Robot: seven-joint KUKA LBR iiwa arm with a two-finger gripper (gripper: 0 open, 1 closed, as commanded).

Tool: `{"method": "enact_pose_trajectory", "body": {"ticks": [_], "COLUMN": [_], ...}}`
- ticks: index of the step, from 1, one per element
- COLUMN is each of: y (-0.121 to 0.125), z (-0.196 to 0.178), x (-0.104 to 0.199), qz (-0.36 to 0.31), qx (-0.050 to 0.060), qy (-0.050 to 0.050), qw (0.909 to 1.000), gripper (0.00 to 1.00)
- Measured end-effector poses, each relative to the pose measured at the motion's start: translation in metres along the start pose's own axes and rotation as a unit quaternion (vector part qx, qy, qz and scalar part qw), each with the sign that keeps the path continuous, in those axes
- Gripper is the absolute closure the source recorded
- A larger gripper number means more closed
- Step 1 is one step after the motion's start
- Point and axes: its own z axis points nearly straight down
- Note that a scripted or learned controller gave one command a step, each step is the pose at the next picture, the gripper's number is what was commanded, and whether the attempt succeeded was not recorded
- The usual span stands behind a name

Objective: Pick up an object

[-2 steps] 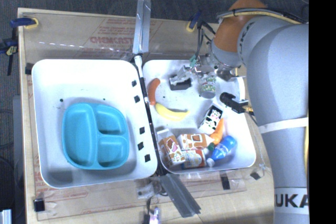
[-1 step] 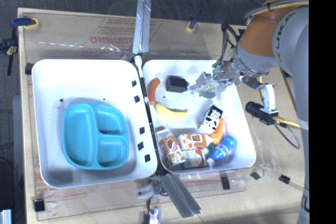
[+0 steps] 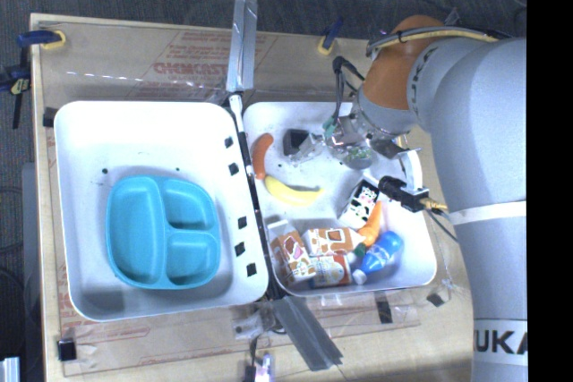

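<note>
Left bin [image 3: 81, 192]: shallow white plastic with rounded corners, holding a sky-blue divided tray [image 3: 164, 231], smooth and matte, with three compartments.

Right bin [image 3: 407, 268]: same make, crowded. Contents: a curved yellow banana [image 3: 291, 190] at centre; an orange-red hot-dog shape [image 3: 260, 154] along the left wall; two printed cartons [image 3: 313, 255] side by side at the near wall; a glossy blue bottle [image 3: 380, 253] with a white cap; an orange carrot [image 3: 371, 226] touching the bottle; a black-and-white patterned box [image 3: 361, 202] just above it.

Arm: grey cylinder with an orange band. Gripper [image 3: 315, 145] low over the right bin's far half, above the banana; whether it is parted or closed, I cannot tell.
</note>
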Motion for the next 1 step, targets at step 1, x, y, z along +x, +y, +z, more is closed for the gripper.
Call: {"method": "enact_pose_trajectory", "body": {"ticks": [1], "y": [-0.0347], "z": [-0.0002], "x": [0.0172], "qz": [-0.060], "qx": [0.001], "qy": [0.001], "qw": [0.9982], "gripper": [0.00]}}
